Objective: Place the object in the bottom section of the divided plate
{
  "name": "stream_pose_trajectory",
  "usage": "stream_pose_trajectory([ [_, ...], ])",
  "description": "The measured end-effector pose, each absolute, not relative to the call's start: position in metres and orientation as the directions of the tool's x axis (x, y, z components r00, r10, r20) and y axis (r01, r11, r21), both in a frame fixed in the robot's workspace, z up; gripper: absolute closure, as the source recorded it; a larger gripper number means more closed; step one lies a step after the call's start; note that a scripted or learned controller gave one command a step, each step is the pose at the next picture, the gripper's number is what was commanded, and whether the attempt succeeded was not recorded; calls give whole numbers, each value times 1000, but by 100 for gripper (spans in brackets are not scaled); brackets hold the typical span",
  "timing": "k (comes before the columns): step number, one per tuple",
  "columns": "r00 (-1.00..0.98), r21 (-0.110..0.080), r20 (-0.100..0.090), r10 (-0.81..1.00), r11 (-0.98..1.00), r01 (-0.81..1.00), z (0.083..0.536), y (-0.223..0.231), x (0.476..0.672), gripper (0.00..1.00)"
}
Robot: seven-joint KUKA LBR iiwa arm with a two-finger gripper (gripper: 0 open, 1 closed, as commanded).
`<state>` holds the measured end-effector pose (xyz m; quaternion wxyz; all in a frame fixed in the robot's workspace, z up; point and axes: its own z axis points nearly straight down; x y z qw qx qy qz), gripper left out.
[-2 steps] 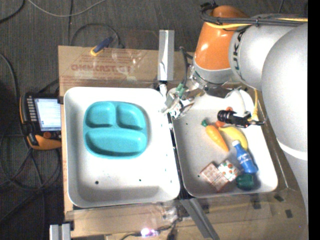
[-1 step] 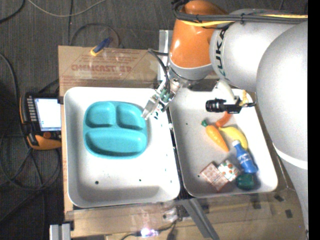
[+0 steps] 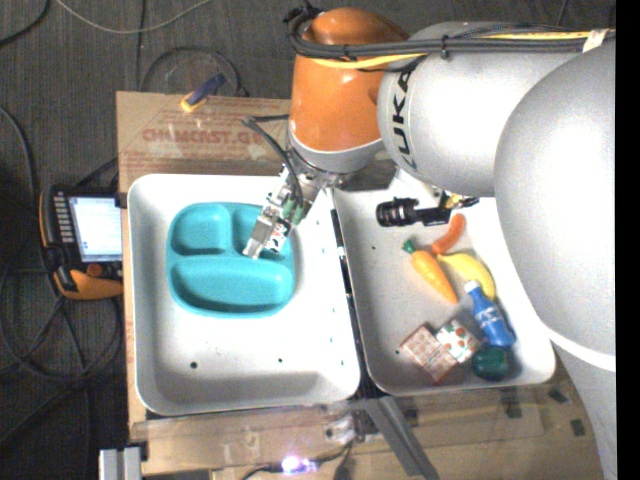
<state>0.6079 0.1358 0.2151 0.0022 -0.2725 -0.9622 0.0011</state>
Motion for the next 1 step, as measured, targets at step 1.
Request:
stream_pose_trajectory([
  [1,-852,-2,4,524,852,524,215,136,608,0],
])
